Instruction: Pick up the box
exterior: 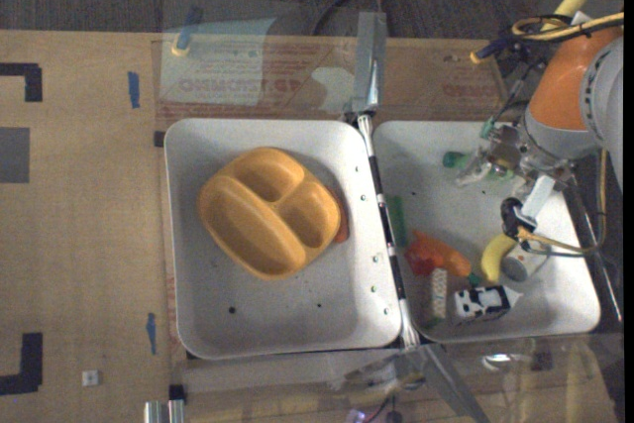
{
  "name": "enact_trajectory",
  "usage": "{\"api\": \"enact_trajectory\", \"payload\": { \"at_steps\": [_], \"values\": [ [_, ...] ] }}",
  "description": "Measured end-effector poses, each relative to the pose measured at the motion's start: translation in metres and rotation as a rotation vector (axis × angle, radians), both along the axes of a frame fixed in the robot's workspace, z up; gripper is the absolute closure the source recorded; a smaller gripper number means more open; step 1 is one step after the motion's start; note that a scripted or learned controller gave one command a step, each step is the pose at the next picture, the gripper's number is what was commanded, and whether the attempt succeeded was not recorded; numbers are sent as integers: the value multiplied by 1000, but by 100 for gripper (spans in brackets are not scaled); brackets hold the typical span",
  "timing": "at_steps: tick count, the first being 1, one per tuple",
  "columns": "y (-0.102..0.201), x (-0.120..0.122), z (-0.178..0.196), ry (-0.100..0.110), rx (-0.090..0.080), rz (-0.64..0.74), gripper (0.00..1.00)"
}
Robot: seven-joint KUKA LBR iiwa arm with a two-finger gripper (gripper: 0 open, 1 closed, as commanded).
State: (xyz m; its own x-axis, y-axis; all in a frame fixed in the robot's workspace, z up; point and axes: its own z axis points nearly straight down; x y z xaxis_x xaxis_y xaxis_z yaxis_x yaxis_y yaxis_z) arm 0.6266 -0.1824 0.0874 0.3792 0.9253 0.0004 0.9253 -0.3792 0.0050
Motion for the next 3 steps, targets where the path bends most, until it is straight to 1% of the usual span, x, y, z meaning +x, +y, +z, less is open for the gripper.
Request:
{"api": "enact_trajectory", "payload": {
  "at_steps": [1,2,3],
  "values": [
    [-1,1,11,-4,0,-2,100],
    [-15,9,170,4,1,-232,100],
    [-9,41,293,4,1,-351,100]
  ]
}}
